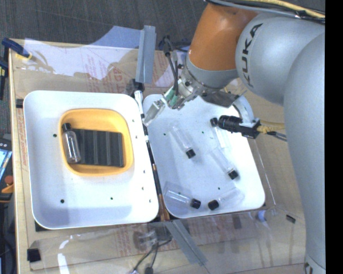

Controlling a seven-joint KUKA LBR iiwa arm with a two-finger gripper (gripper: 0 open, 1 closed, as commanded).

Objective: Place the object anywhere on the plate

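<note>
We read "KUKA" on the arm [274, 44], which bends over the right bin [248, 176]. A clear vial [72, 143] lies on the yellow plate [95, 120] in the left bin [46, 198].

A robotics lab — a KUKA arm [274, 56] over a taped-up bench [91, 61] bearing two white bins [40, 198].

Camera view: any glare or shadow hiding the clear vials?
Camera view: the clear plastic vials with black caps nearly vanish against the white right bin, mostly caps reading; the vial on the yellow plate stands out; soft shadow crosses the white left bin's front.
</note>
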